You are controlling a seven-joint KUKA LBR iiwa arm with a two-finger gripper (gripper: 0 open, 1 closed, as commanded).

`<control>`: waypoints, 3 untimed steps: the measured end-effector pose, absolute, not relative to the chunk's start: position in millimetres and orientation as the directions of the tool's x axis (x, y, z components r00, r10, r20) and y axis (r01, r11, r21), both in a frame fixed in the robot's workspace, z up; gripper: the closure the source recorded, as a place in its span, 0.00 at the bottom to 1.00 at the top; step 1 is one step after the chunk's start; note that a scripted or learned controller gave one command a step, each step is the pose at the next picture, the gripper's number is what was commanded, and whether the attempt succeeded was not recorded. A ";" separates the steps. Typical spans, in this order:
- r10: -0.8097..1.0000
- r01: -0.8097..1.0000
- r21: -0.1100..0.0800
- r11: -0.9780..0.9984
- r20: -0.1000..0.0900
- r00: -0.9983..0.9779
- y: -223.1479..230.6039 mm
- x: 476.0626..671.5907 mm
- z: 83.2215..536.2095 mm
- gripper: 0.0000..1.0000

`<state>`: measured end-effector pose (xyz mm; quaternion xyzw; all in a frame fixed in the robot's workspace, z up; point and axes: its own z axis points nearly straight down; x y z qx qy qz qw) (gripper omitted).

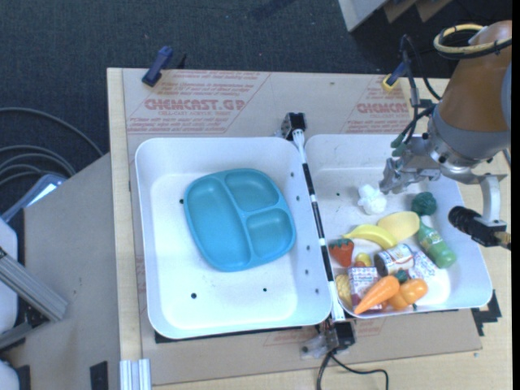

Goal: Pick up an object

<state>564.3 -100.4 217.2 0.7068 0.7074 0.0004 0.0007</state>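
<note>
Two white bins (162, 169) sit side by side on the surface (244, 96). The left one holds one blue divided plate (238, 218). The right one holds a heap of toy food: one banana (372, 235), one lemon (398, 224), one carrot (376, 293), one green bottle (435, 246), one strawberry (342, 251), one small white lump (371, 200) and two small printed cartons (397, 259), with other pieces too jumbled to count.
</note>
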 end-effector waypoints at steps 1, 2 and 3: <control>1.000 1.000 0.001 0.001 -0.001 -0.001 -100.6 564.2 217.3 0.00; 1.000 1.000 0.000 -0.001 0.000 0.001 -116.5 583.6 84.6 0.00; 1.000 1.000 0.001 0.001 0.000 -0.001 -112.4 639.2 85.0 0.00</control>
